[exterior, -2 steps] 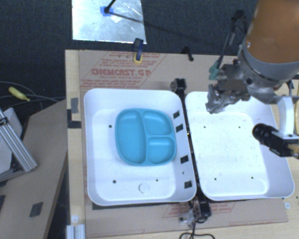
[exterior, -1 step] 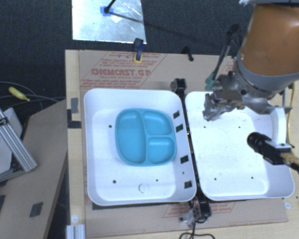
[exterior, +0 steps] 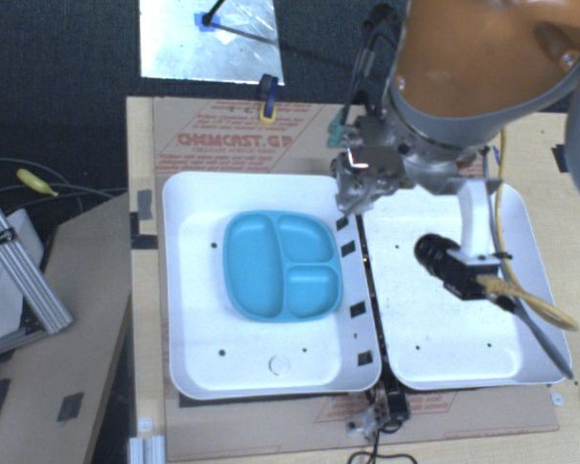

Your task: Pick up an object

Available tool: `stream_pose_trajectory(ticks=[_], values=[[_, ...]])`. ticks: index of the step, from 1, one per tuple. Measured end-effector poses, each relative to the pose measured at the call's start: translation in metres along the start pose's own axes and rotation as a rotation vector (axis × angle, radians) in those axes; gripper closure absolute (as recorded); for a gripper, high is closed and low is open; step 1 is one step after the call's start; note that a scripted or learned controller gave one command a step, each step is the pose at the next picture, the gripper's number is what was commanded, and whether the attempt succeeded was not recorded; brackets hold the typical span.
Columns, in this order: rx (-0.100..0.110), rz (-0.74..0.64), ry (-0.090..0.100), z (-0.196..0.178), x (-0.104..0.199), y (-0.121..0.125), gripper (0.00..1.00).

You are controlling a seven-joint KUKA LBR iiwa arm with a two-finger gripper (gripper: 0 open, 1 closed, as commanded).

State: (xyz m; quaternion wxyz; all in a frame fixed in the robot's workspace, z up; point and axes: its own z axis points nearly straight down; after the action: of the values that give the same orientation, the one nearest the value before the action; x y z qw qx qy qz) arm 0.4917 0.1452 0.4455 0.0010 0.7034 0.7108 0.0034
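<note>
Sky-blue three-compartment plastic plate (exterior: 280,264) lies flat, centred in the 9 o'clock shallow white bin (exterior: 198,346). It sits at 8 o'clock from the gripper (exterior: 352,201), not touching (grip state: can't tell).

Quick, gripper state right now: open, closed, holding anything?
Gripper: cannot be told from this view; it is at the rim between the two bins.

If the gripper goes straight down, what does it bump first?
Probably the rim where the two white bins meet, near their far end. The gripper hangs about over that seam, beside the blue plate, not above it. The slanted view leaves depth unsure.
</note>
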Motion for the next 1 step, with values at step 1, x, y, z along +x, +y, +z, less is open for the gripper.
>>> stream_pose_trajectory(ticks=[1], values=[[0.005, 0.013, -0.004, 0.0166, -0.0439, -0.0056, 1.00]])
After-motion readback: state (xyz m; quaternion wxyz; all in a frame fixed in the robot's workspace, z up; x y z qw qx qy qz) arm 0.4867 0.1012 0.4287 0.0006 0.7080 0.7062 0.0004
